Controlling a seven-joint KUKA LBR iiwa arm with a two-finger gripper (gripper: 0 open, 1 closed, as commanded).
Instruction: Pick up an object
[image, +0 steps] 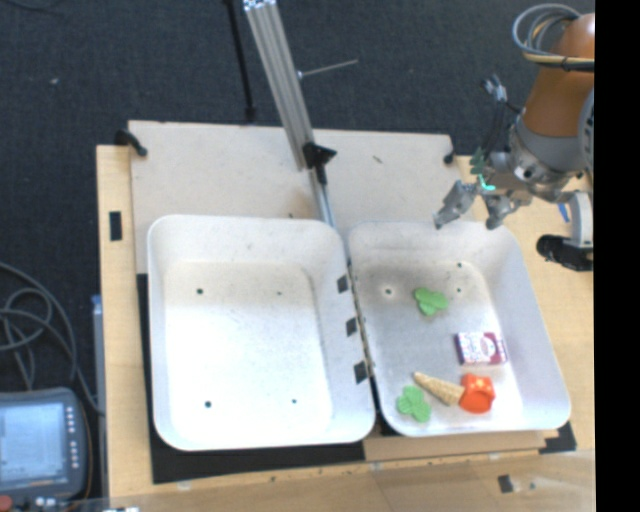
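A dark carpeted floor surrounds the pale wooden surface (420, 150), which carries two shallow white bins side by side: the left bin (250, 240) and the right bin (520, 270). The gripper (468, 212) hangs over the far rim of the right bin, its fingers (447, 213) spread apart with nothing between them.

The candidates all lie in the right bin, well apart from the fingers and toward the near side: a green piece (431, 300) nearest the gripper, a small purple box (479, 347) further on, then a tan cone (436, 388) touching an orange-red piece (477, 394), and a second green piece (413, 403) just beside the cone's base.

The likely trouble is a miss. The green pieces look flat, so the fingers may close above them or scrape the bin floor. In the near cluster, a descent could nudge the cone or catch two things at once. Descending where it now hangs risks striking the rim.
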